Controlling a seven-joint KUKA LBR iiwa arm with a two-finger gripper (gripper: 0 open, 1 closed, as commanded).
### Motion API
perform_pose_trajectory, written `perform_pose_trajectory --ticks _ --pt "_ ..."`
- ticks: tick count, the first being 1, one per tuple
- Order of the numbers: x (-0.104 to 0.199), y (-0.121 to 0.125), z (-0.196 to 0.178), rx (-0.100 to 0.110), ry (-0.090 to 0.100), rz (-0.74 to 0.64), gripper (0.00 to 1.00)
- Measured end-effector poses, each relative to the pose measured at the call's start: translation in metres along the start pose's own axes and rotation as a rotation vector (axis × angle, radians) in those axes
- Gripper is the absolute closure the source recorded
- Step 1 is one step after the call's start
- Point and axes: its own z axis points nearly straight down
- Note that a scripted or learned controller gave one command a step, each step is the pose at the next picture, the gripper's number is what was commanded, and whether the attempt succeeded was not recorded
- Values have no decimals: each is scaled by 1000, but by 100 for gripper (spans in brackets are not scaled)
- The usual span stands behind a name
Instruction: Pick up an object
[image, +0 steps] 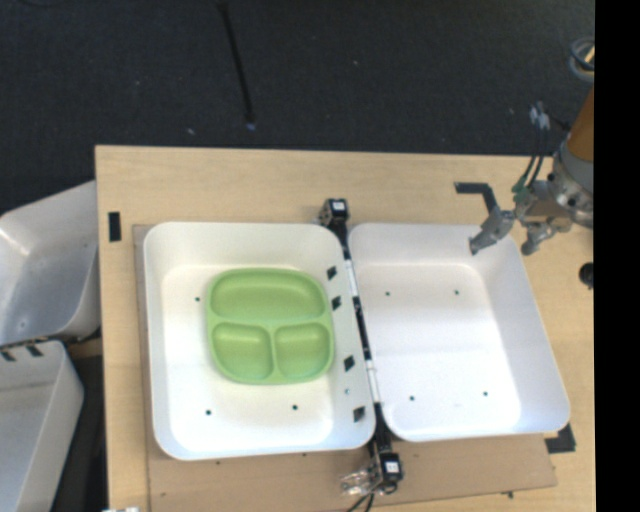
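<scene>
Green tray (269, 326) in left bin (160, 300) | gripper (512, 232) well apart, right

A pale green, rounded-square plate (269, 325), divided into one wide compartment along its far side and two smaller ones nearer the camera, is laid flat and upright in the middle of the left white bin (180, 410).
</scene>
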Motion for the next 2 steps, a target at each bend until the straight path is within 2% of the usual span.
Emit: perform_pose_trajectory --ticks 1,2 --pt "1 2 -9 -14 -3 -3 0" --pt "5 -4 48 -9 -3 -3 0"
